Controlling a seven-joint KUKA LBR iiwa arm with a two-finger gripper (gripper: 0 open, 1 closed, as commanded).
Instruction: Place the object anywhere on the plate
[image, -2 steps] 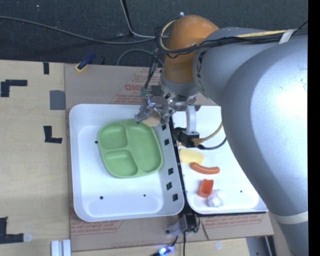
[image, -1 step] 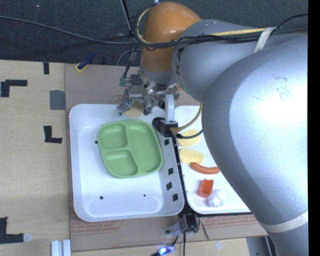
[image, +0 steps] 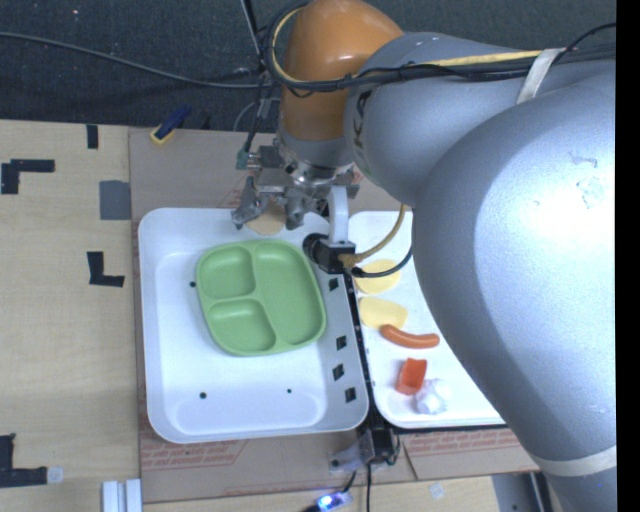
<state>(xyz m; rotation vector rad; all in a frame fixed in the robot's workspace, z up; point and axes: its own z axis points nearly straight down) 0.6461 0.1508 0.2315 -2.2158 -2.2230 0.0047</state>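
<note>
Grey arm: my arm reaches in from the right, with the orange band above the wrist.
Hand: my hand hangs over the far edge of the left bin, just behind the plate's far rim.
Hand state: I cannot tell how wide my hand stands; the metal parts blur together at this slant.
Pale piece: a small tan, roundish thing shows right under my hand on the bin floor; I cannot tell whether I have hold of it, or whether it touches the plate.
Plate: a green plate with three compartments lies flat in the left bin, nothing resting in it.
Left bin: white and shallow, carrying the plate.
Right bin: white, just beside the left one, partly under my arm.
Right bin contents: two pale yellow pieces, an orange-red sausage shape, a red block and a small white lump.
Worktop: light wood with brown cardboard under the bins.
</note>
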